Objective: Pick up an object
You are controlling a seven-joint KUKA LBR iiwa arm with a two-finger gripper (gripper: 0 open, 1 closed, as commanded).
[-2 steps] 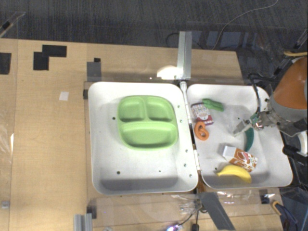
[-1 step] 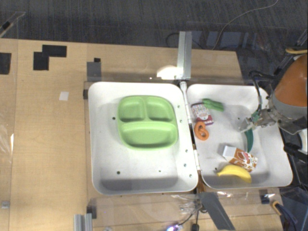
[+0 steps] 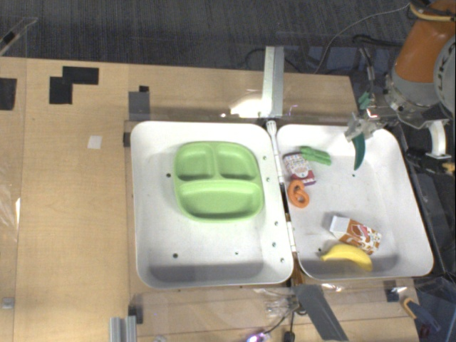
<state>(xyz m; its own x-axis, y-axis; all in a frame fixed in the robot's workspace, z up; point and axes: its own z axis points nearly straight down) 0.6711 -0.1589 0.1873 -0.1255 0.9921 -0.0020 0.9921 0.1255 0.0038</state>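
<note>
We are seeing the gripper hovering over the right bin's far corner, fingers spread, gripping nothing. In that bin are lying a banana, carton, green pod, orange ring.

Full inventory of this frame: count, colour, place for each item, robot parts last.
white bins: 2, white, side by side on the bench
divided plate: 1, green, middle of left bin
green object: 1, green, elongated, top of right bin
snack packet: 1, dark red and white, right bin near the divider
orange ring: 1, orange, right bin, just below the packet
small carton: 1, white and orange, lower right bin
banana: 1, yellow, front edge of right bin, below the carton
arm: 1, grey with orange band, upper right
gripper: 1, above right bin's top corner, holding nothing
</note>
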